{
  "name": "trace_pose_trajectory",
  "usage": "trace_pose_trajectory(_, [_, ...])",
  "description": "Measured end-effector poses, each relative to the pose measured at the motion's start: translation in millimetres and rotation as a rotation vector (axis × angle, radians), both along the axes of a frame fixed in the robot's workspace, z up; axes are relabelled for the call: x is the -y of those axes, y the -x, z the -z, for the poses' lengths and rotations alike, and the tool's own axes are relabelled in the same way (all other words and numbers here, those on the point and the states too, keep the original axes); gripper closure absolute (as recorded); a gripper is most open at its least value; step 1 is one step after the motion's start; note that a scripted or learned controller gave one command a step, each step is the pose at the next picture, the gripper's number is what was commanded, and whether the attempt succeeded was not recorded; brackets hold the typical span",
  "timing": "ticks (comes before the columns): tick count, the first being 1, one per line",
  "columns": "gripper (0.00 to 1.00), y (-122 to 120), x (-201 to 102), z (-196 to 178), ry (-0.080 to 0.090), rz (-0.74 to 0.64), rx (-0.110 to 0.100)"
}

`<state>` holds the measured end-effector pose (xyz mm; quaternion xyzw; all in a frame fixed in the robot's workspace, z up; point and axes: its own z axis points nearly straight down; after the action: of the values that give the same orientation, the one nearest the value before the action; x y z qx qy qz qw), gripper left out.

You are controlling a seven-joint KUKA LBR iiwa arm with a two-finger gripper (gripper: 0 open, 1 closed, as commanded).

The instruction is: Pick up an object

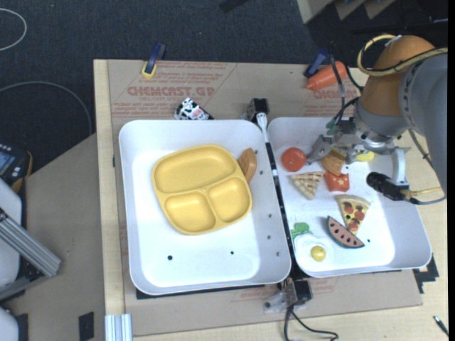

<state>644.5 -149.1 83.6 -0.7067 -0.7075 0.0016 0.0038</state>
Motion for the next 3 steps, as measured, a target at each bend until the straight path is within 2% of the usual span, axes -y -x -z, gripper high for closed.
trace_pose_trajectory(1, [1.00, -1.6, 0.3, -12.4, 0.003, 0.000, 0.007])
trace_pose_trajectory(2, [1.00, -2.2, 5.4, -57.2, 0.006, 0.002, 0.015])
trace_pose_trajectory(3, [1.00, -6.0, 12.2, -119.5, 0.006, 0.001, 0.016])
